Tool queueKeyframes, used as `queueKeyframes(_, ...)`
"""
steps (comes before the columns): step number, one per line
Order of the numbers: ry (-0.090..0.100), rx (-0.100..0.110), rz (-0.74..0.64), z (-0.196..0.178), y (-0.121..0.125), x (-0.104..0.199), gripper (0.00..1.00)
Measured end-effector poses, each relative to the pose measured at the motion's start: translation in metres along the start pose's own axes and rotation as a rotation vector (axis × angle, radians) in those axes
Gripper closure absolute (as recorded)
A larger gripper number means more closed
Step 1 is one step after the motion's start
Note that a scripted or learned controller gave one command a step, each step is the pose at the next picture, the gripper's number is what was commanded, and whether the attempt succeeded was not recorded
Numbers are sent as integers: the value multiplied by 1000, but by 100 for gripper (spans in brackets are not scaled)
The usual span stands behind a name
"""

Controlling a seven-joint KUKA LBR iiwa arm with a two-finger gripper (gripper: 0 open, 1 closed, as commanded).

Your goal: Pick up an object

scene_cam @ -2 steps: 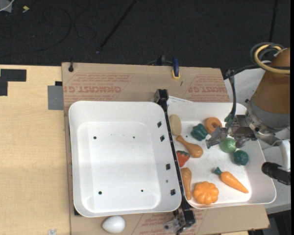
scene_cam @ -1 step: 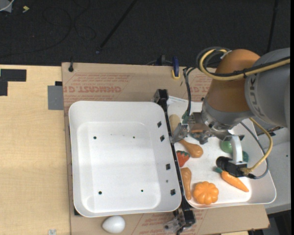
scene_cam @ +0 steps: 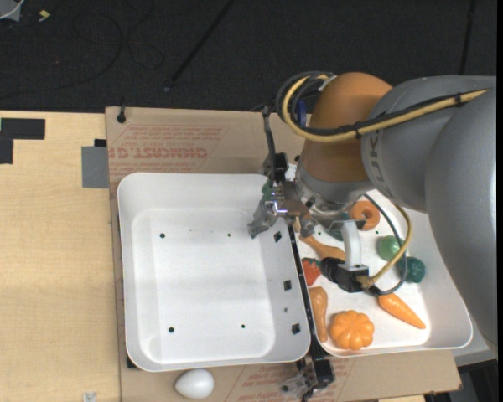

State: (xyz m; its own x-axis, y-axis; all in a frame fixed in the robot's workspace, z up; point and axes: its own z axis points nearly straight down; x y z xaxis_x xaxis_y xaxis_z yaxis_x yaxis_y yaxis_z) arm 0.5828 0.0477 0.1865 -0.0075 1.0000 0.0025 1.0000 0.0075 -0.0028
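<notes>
Gripper: the gripper [scene_cam: 267,216] hangs over the seam between the two bins, at the far right corner of the left one; whether it is parted or closed, I cannot tell from up here.
Arm: the grey arm [scene_cam: 436,149] sweeps in from the right, its orange band [scene_cam: 344,128] sitting above the wrist, cables looping round it.
Left bin: the left bin [scene_cam: 142,308] shows bare white floor with a few small dark dots.
Right bin: the right bin [scene_cam: 453,329] is partly under the arm, and it holds the toy food.
Pumpkin: an orange pumpkin [scene_cam: 352,329] sits at the near edge of the right bin.
Carrots: one carrot [scene_cam: 402,310] lies just right of the pumpkin, pointing near-right; a paler long carrot [scene_cam: 318,308] lies along the bin's left wall, just left of the pumpkin.
Green pieces: a green piece [scene_cam: 390,246] and a darker teal piece [scene_cam: 414,268] sit close together, right of the wrist.
Orange ring: an orange ring [scene_cam: 366,213] peeks out under the arm, at the far side of the right bin.
Red piece: a small red piece [scene_cam: 310,270] rests by the divider, far of the paler carrot.
Egg: a white egg [scene_cam: 194,383] lies outside the bins, on the cardboard sheet [scene_cam: 193,145], just near of the left bin.
Bench: the wooden bench [scene_cam: 46,291] stretches off left.
</notes>
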Motion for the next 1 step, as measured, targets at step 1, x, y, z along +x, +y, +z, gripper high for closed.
queueKeyframes(1, 0, 1, -2, 75, 31, 109, 0)
